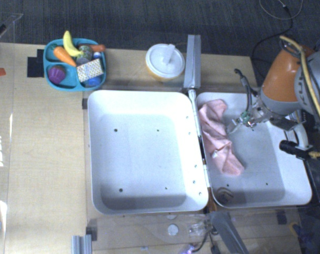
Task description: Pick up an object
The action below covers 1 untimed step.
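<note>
A crumpled pink cloth lay along the left side of the right shallow white bin. The grey arm's gripper hung just right of the cloth's upper part; whether it was open or closed could not be told.

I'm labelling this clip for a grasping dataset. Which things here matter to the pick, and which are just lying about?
Belongs to the job:
- pink cloth
- right bin that holds it
- gripper, beside the cloth

Just lying about:
- left bin
- blue tray of toy food
- white lidded cup
</note>
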{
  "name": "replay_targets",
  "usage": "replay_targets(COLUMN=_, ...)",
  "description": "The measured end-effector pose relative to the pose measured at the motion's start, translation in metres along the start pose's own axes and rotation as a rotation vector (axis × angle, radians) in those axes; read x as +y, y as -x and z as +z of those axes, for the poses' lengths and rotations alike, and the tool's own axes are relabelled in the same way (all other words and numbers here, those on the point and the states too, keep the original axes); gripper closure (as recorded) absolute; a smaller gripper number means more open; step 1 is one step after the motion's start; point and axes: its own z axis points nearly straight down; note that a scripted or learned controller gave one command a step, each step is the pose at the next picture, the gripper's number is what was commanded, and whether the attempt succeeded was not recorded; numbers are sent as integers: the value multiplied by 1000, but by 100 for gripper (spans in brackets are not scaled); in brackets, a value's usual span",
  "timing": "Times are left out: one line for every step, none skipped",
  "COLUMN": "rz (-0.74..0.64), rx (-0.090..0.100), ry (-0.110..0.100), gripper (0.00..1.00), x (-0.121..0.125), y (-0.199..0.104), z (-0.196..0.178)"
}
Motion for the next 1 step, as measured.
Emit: replay_targets(rz=-261, rx=1, ry=-3, gripper=0, x=20, y=17, z=-24)
